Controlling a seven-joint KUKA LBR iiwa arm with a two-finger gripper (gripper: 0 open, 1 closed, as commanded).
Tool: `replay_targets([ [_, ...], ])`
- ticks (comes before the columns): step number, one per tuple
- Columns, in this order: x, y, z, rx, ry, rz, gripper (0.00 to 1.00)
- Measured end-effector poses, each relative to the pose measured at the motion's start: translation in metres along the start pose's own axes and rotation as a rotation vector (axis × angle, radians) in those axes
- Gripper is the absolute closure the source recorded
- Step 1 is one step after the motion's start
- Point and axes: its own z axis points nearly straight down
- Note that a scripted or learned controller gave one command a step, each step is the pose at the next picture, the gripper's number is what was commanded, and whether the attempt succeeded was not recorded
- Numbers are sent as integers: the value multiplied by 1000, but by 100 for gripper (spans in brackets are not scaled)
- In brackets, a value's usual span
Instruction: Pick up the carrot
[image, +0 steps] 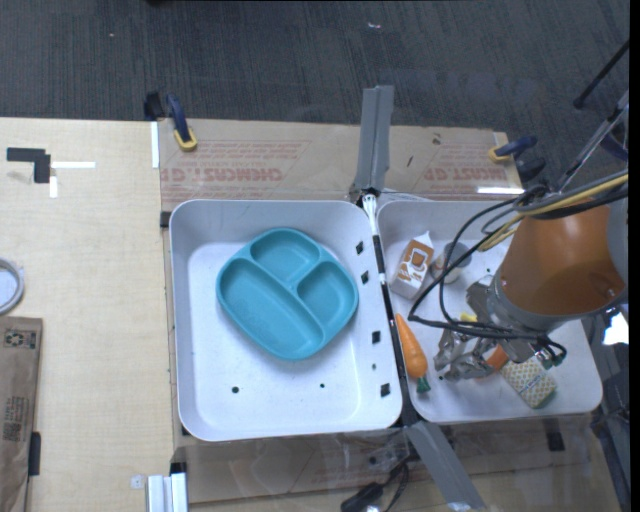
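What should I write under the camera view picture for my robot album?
Robot claw hovers beside the carrot in the right bin; blue plate sits in the left.

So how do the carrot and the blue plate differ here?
The carrot is orange, slim and small; the blue plate is teal, broad and split into three compartments. The carrot lies in the right bin by its left wall, near the gripper; the plate sits alone in the left bin. Both lie flat.

The carrot (410, 345) is orange and tapered, with a small green tip at its near end. It lies flat on the floor of the right bin (470, 408), close along that bin's left wall.
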Motion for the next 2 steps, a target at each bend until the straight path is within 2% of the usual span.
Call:
replay_targets([
  [1,-18,13,-93,3,-2,214,100],
  [2,-20,11,-94,3,-3,243,100],
])
